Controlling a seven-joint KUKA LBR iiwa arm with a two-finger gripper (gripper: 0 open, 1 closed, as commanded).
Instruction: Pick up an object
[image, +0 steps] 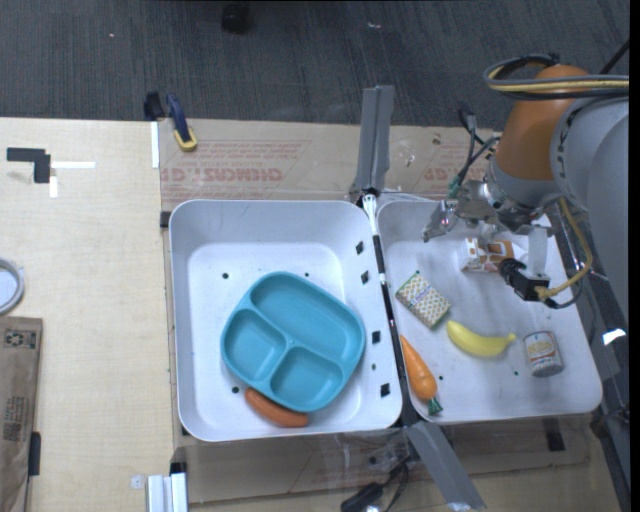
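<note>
Near edge, left white bin (190, 300): orange sausage-shaped toy (276, 409) tucked partly under the teal three-compartment plastic plate (292, 341), which sits tilted mid-bin. Right white bin (570, 395): orange toy carrot with green top (420, 373) against the left wall near the front corner, small silver can with a red-and-white label (542, 353) near the right wall, yellow toy banana (480, 340) just left of the can. Patterned flat square packet (422, 299) sits further back, left of centre. Far end: gripper (487, 252) over the back of the right bin, a small white-and-brown box (484, 257) at its tip. Finger state: can't tell from this angle.
</note>
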